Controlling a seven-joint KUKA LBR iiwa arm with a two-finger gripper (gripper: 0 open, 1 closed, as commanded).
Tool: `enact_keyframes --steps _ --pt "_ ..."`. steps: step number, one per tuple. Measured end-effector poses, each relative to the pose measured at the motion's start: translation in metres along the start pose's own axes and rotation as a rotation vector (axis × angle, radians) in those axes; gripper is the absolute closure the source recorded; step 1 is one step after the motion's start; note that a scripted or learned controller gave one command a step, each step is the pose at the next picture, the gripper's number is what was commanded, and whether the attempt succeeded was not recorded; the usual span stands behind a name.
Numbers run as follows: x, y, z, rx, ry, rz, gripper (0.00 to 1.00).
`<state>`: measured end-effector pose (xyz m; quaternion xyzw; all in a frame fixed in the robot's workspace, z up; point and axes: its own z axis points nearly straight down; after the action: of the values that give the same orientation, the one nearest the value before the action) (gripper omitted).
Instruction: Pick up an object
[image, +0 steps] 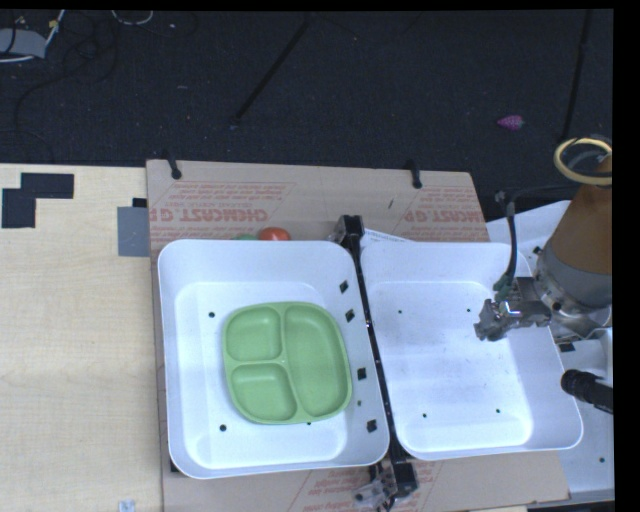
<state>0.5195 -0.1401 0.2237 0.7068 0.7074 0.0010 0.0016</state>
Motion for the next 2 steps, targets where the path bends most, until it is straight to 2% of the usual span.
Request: enact_keyframes --steps 1,2 --pt "-0.001 0.001 -0.048 0.002 0.000 0.000 1.00" --pt "0.055 0.004 -0.047 0.007 0.003 -0.004 1.00"
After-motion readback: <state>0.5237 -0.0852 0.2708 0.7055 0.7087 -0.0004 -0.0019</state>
